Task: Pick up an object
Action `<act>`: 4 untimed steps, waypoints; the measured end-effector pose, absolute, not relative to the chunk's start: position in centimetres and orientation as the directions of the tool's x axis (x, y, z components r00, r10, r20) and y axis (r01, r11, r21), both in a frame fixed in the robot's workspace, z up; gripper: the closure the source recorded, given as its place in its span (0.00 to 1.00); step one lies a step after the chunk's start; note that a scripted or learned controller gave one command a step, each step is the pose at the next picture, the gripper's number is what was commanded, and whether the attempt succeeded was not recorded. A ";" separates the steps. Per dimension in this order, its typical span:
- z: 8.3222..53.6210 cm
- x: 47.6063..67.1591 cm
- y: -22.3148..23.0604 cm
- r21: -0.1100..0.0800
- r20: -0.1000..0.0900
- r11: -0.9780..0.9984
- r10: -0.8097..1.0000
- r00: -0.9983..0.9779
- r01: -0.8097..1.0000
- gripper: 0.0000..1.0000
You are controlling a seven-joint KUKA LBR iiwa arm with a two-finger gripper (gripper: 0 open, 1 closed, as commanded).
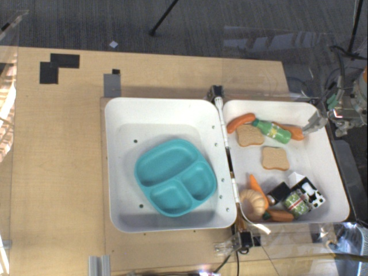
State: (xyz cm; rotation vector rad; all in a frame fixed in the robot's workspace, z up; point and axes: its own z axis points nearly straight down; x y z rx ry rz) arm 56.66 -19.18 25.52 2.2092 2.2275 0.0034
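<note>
The gripper (315,121) is hanging at the far right edge of the right bin (338,171), just beside the red tip of a sausage (295,133). Whether it is closed or not, I cannot tell, because it is small and blurred here, and nothing is showing inside it.

Taking the right bin as the landmark, all the small things are lying inside it. At its far side a green bottle (272,131) is lying tilted, with an orange sausage (240,121) just beside its cap on the left. Touching the bottle from the near side, a slice of bread (249,135) is lying flat. A second slice of bread (275,158) is resting near the middle of this bin, a little apart from the first one.

At the near side of the right bin the things are crowding together: a carrot (257,186), a round bread roll (253,200) touching the carrot, a black and white carton (310,194), a green can (295,203) beside the carton, and a red sausage (280,215) lying at the near wall.

To the left of the right bin, the left bin (121,154) is sitting on the counter (52,171), and it is carrying a teal plate (175,177) with three compartments.
</note>
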 end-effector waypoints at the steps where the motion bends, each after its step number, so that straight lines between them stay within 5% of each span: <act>1: 9.4 58.0 -18.8 0.021 -0.005 -0.017 1.000 0.018 1.000 0.00; 2: 9.1 66.5 -17.2 -0.035 -0.007 -0.079 0.997 0.079 0.996 0.00; 3: 10.2 66.5 -17.0 -0.039 -0.004 -0.075 0.997 0.075 0.996 1.00; 4: 23.9 63.8 -11.3 0.012 0.003 -0.337 0.942 0.337 0.941 1.00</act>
